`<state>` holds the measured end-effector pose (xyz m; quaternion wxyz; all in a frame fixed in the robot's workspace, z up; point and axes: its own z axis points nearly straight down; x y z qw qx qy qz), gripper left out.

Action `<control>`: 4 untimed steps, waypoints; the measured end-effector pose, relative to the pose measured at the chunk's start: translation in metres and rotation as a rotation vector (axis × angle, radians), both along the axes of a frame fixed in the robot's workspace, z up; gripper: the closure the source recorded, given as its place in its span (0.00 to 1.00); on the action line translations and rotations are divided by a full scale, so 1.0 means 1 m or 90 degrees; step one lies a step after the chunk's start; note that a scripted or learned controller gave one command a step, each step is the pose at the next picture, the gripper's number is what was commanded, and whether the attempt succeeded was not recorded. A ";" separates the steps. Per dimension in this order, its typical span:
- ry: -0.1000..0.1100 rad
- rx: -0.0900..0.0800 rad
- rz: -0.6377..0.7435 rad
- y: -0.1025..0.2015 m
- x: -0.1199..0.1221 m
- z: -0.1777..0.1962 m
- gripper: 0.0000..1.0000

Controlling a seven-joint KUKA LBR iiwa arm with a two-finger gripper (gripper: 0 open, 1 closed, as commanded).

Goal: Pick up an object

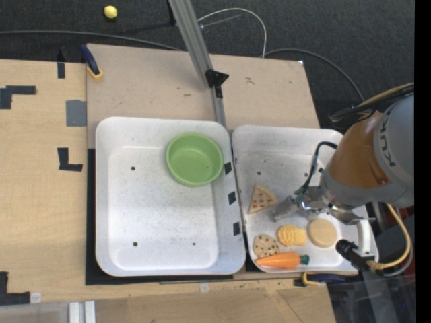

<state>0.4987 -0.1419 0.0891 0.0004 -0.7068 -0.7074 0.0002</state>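
Camera view: gripper (288, 207) hangs low in the right bin (283, 147), whether it is apart or together I cannot tell. Just left lies the pizza slice (260, 198), likely light, stiff, smooth plastic; pinching across its narrow flat sides seems best.

Two bins (108, 180), one bowl (194, 159), five food toys (262, 198).

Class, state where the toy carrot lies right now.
The carrot lies in the right bin, along its near edge, just below the cookie and the yellow corn piece.
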 end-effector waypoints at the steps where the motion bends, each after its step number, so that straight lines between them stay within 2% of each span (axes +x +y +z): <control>1: 0.001 0.001 0.000 0.001 0.000 0.010 1.00; 2: -0.002 -0.001 -0.001 -0.004 -0.005 0.055 1.00; 3: -0.002 -0.001 0.000 -0.005 0.000 0.098 1.00; 4: -0.003 -0.001 0.001 0.004 -0.004 0.150 1.00</control>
